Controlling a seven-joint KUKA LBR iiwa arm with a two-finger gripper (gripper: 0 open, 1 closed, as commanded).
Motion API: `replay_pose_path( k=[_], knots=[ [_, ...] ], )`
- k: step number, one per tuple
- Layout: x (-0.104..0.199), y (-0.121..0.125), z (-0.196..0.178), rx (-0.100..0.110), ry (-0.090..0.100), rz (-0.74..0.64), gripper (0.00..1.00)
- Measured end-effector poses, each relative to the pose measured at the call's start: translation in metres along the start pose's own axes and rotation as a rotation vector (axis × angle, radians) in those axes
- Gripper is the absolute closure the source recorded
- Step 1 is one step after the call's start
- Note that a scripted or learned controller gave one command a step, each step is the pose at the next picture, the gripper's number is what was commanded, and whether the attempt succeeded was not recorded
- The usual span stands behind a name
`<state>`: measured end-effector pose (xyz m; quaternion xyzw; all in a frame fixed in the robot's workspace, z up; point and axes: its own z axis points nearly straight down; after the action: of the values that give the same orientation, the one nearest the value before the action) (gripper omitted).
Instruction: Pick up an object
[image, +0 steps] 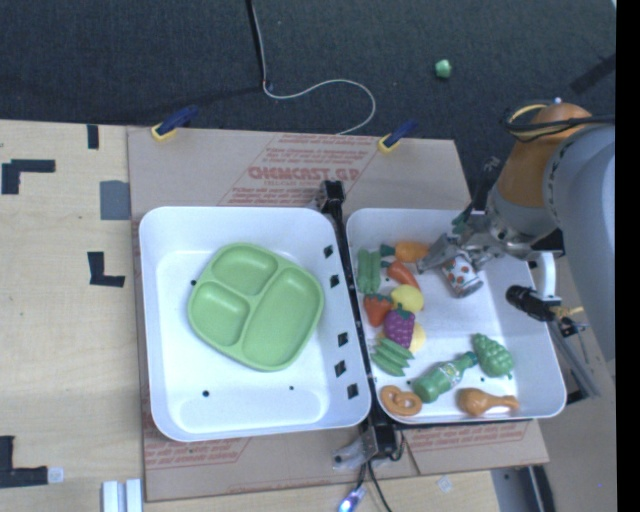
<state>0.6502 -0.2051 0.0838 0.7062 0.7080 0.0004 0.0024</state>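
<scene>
I read red print on the cardboard sheet (300, 165) under the bins; it looks like "CHEMICAL" something, but the letters are too blurred to be sure, and smaller lines under it are illegible.

My claw (455, 262) hangs over the upper part of the right bin (540, 385), and how wide it stands I cannot tell from this slant. Right at its tip sits a small white and red object (463, 275), rounded, with dark spots; whether it is gripped or merely touched I cannot tell, and its long axis is unclear.

To the claw's left lie an orange carrot-like piece (409, 250) and green pods (369, 268), the pods running up and down the bin beside its left wall. Below and left of the claw: a yellow fruit (407, 297), a red piece (377, 309), purple grapes (399, 325). Well below it, a green bottle (442, 377) lies tilted, cap pointing up-right toward a knobbly green cluster (492, 355); a tan drumstick (486, 403) points right, and a brown pretzel (400, 401) sits at the near edge. All look like smooth moulded plastic.

Far left of the claw, the left bin (170, 390) holds a pale green divided plate (256, 305) with three compartments
</scene>
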Motion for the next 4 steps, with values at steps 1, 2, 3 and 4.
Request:
replay_pose_path(
  k=[1,2,3,4],
  knots=[
    [0.001,-0.001,-0.011,0.004,0.000,-0.002,1.00],
    [0.002,-0.001,-0.021,0.004,-0.001,-0.003,1.00],
    [0.002,-0.001,-0.031,0.004,-0.002,-0.004,1.00],
    [0.002,-0.001,-0.041,0.005,-0.003,-0.005,1.00]
  ],
)
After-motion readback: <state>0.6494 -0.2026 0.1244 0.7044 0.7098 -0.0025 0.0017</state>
